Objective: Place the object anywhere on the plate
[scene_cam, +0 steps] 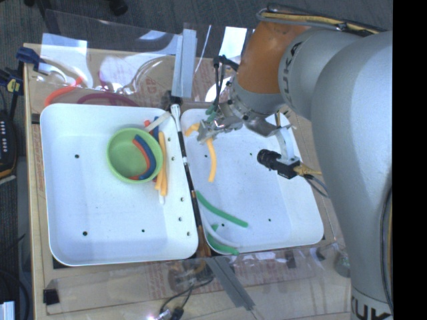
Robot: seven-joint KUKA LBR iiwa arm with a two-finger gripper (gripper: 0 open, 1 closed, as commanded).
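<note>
A thin yellow stick (211, 159), smooth and slightly bent, is hanging down from the gripper (208, 129) over the right bin (293, 205), its top pinched between the closed fingers. The round green plate (127, 155), rimmed and glossy, is sitting in the left bin (87, 205) holding red, blue and orange strips. The arm (320, 65) is reaching in from the right, its wrist bending down over the right bin's far-left corner.

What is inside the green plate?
Inside the green plate lie curved red and blue strips, near its right rim. An orange stick runs beside that rim. Anything beneath the strips is covered.
</note>
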